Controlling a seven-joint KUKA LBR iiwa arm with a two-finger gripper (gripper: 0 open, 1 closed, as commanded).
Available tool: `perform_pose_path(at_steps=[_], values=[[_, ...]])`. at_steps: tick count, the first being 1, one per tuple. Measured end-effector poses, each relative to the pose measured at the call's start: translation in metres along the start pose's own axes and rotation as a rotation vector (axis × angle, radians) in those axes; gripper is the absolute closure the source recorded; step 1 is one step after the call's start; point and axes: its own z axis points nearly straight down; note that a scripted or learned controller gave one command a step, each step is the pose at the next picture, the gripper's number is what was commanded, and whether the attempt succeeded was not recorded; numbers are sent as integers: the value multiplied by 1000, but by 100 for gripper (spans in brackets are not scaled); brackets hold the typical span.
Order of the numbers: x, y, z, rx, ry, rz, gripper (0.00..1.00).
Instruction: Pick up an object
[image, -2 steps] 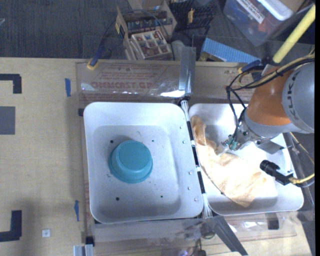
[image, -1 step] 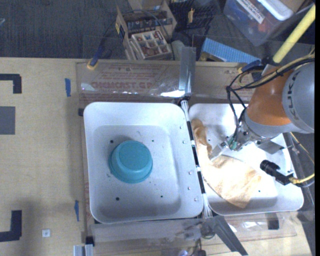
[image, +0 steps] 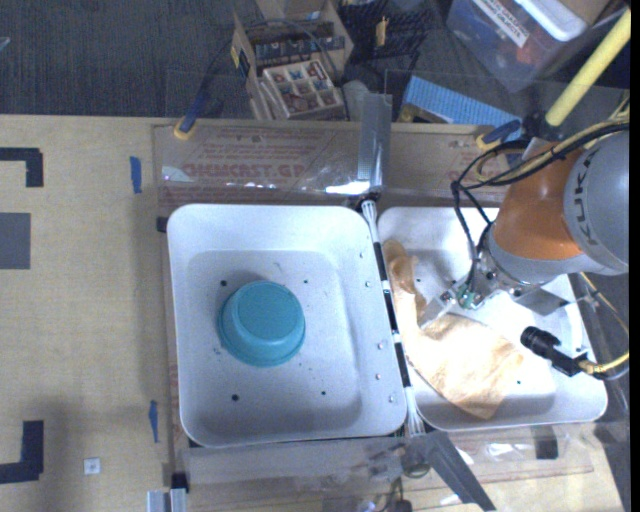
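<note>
A fixed camera looked down at a slant on a wooden bench that carried two shallow white bins side by side; the left bin (image: 200, 250) sat toward the middle of the view and the right bin (image: 585, 400) lay against it, their rims touching along a central seam. In the left bin a teal bowl (image: 262, 322) rested upside down, a little left of the bin's centre, well apart from the walls and from the arm. In the right bin a tan, crumpled piece of cloth or paper (image: 465, 365) lay spread over the floor, running from near the seam at the upper left down toward the front wall; what exactly it was could not be told. The grey arm (image: 600, 200) with its orange band (image: 535, 225) reached in from the right and bent down into the right bin; its gripper (image: 455, 302) pointed down and to the left, just above or touching the upper part of the tan sheet; whether anything lay between the fingers could not be told, and their spread was too small and too blurred to judge. A black cable with a plug-like end (image: 540, 342) hung beside the wrist over the right bin; behind the bins stood a flat cardboard sheet (image: 260, 160) wrapped in clear film.
</note>
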Motion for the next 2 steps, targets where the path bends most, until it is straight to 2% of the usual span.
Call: perform_pose_path(at_steps=[1, 2], values=[[0, 1, -10, -3, 0, 0, 100], [0, 63, -93, 12, 4, 187, 100]])
